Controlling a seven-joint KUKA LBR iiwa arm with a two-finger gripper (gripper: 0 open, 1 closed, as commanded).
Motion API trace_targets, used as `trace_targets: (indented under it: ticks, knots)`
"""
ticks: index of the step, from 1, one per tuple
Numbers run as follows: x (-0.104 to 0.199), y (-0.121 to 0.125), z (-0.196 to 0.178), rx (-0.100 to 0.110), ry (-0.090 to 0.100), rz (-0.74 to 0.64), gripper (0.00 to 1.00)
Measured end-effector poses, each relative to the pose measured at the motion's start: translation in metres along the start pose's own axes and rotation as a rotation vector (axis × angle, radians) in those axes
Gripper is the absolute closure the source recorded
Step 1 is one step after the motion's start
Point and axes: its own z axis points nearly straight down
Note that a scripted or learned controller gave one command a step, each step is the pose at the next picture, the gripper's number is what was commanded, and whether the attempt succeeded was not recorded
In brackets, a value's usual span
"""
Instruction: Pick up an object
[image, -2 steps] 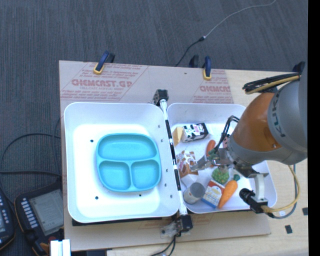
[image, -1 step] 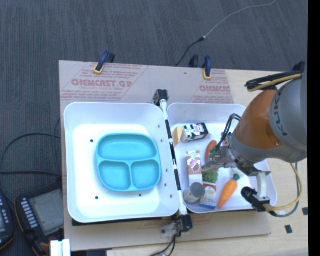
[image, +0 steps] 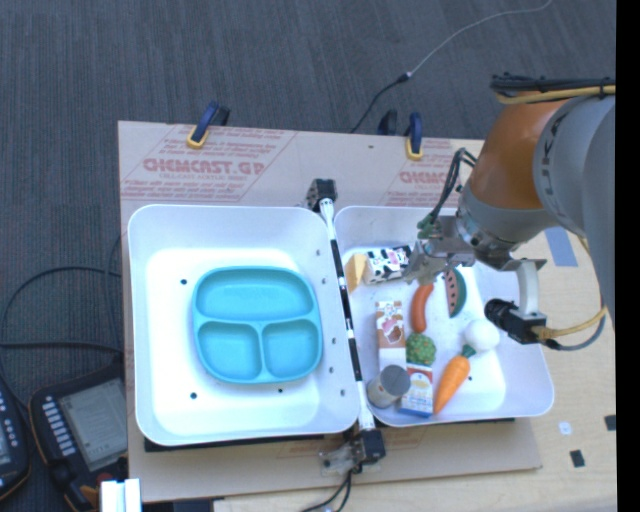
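Observation:
The right bin holds several toy foods. A cow-patterned carton and a yellow cheese wedge lie at its far left. An orange sausage and a watermelon slice sit mid-bin. Nearer the front are a small printed box, broccoli, a white egg, a carrot, a grey can and a blue-white box. My gripper hangs low over the bin, just right of the carton and above the sausage's top end. I see nothing held.
The left bin holds a blue divided plate. A black-tipped rod runs along the seam between the bins. The arm's grey body and orange band cover the right bin's far right corner.

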Motion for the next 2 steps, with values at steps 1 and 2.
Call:
trace_targets:
  ticks: [1,2]
  knots:
    - [0.0,0.0,0.0,0.002,0.0,0.0,0.0]
    - [-0.021,0.012,0.112,0.001,-0.001,0.001,0.0]
